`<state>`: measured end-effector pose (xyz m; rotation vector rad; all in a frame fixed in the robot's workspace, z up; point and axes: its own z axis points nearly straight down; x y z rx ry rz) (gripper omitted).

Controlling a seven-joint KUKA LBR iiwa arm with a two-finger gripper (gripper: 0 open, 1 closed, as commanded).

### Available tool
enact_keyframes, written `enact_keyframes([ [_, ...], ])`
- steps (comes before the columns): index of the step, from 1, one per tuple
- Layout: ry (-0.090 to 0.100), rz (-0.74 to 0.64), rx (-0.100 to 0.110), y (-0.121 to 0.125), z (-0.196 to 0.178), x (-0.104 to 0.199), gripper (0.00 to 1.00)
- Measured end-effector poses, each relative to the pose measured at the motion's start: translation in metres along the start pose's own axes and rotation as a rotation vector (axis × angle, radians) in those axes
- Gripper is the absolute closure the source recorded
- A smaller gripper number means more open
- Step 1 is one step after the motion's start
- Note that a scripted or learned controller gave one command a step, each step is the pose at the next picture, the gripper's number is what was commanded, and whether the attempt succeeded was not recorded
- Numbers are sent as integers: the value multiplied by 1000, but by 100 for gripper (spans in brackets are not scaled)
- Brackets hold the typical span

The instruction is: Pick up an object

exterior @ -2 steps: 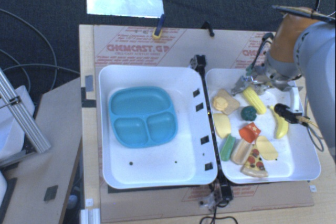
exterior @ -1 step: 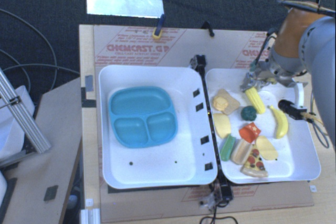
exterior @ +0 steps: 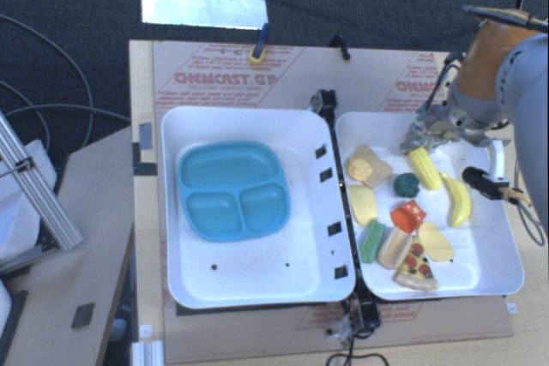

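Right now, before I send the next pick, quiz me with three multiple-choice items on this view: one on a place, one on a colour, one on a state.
1. Where does the blue tray lie?
A. In the left bin
B. In the right bin
C. On the cardboard outside both bins

2. What colour is the banana?
A. Red
B. Yellow
C. Blue

3. Where does the gripper stand?
A. Over the left bin
B. Low at the far end of the right bin, next to the corn cob
C. Outside both bins, over the floor

Answers:
1. A: the tray sits inside the left bin, apart from the toy food.
2. B: it is plain yellow, near the right wall of the right bin.
3. B: the gripper is just above the top end of the corn cob.
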<state>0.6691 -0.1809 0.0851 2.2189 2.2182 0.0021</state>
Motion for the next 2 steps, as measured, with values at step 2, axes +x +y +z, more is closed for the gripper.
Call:
enact_keyframes([
  [2, 4, -12, -10, 3, -108, 139, 100],
])
